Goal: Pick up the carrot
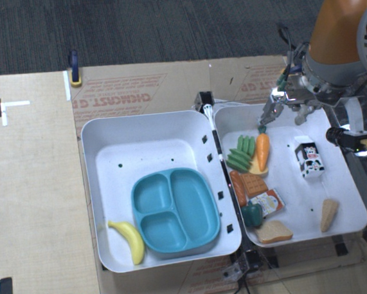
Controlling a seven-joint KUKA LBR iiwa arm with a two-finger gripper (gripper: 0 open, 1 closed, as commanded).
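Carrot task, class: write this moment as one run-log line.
target: carrot, right bin, beside green beans | gripper: above the bin's far edge, apart from carrot | pick: not yet done

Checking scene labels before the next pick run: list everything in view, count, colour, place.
left bin: 1, white, left half of the bench
right bin: 1, white, beside the left bin
divided plate: 1, teal, three compartments, in the left bin
banana: 1, yellow, left bin, front left corner beside the plate
carrot: 1, orange with green top, right bin, back left area
green pods: 1 bunch, green, touching the carrot's left side
waffle-like piece: 1, orange-brown, right bin, below the carrot
packet: 1, white and red, just below that piece
dark green item: 1, by the packet, too small to identify
bread slice: 1, tan, front of the right bin
wedge: 1, tan, right bin, front right
carton: 1, white with black marks, right bin, right side
arm: 1, grey and orange, over the right bin's back edge
gripper: 1, above the carrot's top
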